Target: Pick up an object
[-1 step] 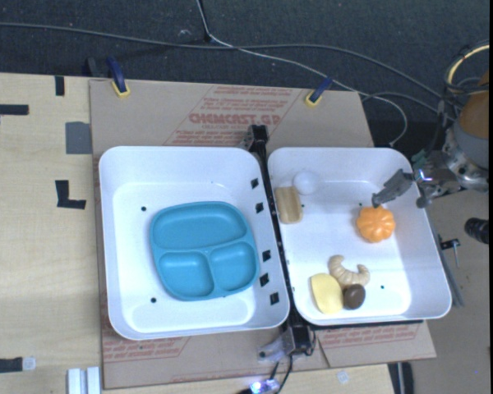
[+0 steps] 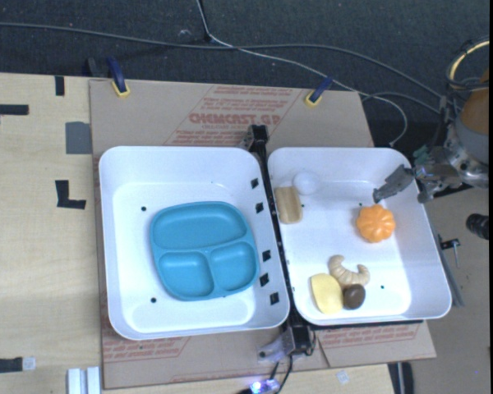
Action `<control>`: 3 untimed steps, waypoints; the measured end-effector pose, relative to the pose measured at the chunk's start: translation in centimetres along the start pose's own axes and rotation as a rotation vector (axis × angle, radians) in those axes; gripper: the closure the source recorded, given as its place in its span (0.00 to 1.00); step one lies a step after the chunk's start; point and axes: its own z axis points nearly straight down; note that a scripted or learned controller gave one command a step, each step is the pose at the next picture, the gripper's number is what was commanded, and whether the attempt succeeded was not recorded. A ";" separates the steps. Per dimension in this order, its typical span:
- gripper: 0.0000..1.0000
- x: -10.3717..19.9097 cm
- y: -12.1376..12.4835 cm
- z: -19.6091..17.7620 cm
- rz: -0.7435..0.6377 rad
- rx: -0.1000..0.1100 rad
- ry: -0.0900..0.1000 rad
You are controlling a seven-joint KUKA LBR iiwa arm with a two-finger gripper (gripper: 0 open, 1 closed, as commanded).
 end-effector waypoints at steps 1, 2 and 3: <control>0.00 -0.5 -0.3 4.5 0.001 0.004 0.000; 0.00 -0.4 -0.4 11.0 0.000 0.006 0.002; 0.00 -0.4 -0.3 14.8 -0.001 -0.002 -0.002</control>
